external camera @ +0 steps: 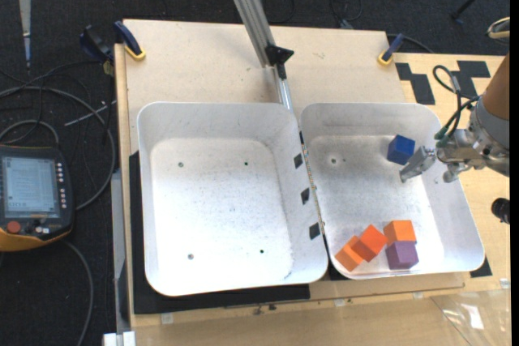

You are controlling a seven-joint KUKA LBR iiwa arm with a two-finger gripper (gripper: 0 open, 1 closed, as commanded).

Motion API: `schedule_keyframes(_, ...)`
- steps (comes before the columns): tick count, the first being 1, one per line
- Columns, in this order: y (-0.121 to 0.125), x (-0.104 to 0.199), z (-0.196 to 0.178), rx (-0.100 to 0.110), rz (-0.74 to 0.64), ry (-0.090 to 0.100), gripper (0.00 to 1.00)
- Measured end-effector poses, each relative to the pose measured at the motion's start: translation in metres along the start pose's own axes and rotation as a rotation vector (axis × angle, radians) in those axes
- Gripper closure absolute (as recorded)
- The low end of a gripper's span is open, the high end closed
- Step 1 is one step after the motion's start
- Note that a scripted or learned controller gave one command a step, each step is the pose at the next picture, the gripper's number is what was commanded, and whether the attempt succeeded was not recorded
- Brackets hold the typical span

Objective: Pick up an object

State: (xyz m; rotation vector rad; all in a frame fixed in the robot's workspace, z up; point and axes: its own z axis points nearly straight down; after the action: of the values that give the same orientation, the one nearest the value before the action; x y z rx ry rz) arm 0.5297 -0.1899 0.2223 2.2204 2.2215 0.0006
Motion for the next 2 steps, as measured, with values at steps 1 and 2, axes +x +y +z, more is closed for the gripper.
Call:
schedule_keyframes(1,0.035,-0.031,0.117,0.000,0.000,0.000,0.00)
schedule_keyframes(2,0.088,-0.034,0.127,-0.005,-0.004,-0.002,0.00)
